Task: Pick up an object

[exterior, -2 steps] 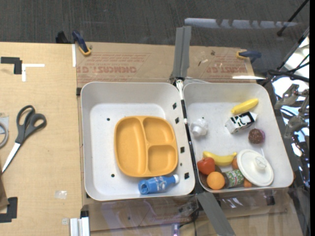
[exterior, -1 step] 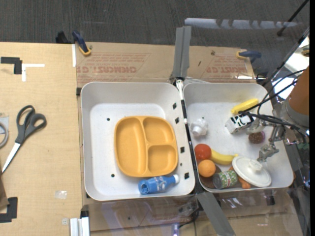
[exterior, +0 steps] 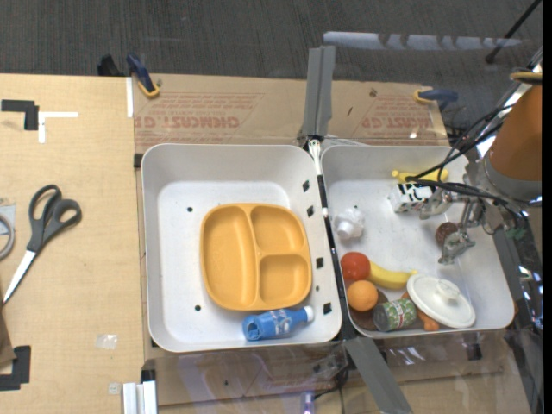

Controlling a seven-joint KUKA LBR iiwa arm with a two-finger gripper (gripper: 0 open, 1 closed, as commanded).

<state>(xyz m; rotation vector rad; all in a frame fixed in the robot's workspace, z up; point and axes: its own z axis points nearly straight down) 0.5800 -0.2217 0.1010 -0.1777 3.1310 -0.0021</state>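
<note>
Hovering: the gripper (exterior: pixel 454 244) hangs low over the right bin (exterior: pixel 493 317), at the end of the grey arm (exterior: pixel 517 149) with its orange band, which reaches in from the right.
Pincer state: metal fingers point down toward the bin floor; whether they are spread or pressed together cannot be told, and nothing is seen between them.
Nearest thing: a white lid (exterior: pixel 441 300) lies just below the pincer, toward the near wall of the bin, apart from the fingers.
Left of the pincer: a banana (exterior: pixel 391 275), then a red tomato (exterior: pixel 355 266) and an orange (exterior: pixel 362 296), all near the bin's left wall.
Below-left of the pincer: a green can (exterior: pixel 395 315) on its side, touching the lid's left edge; a bit of carrot (exterior: pixel 429 322) shows under the lid.
Up-left of the pincer: a black-and-white toy (exterior: pixel 412 195) near the far wall, and a small white object (exterior: pixel 348 224) further left.
Far left of the pincer: the left bin (exterior: pixel 168 231), holding 1 yellow divided plate (exterior: pixel 256 256) with 3 compartments and a blue bottle (exterior: pixel 276 322) lying by the near wall.
Beyond both bins: scissors (exterior: pixel 41 227) on the bench, well apart.
</note>
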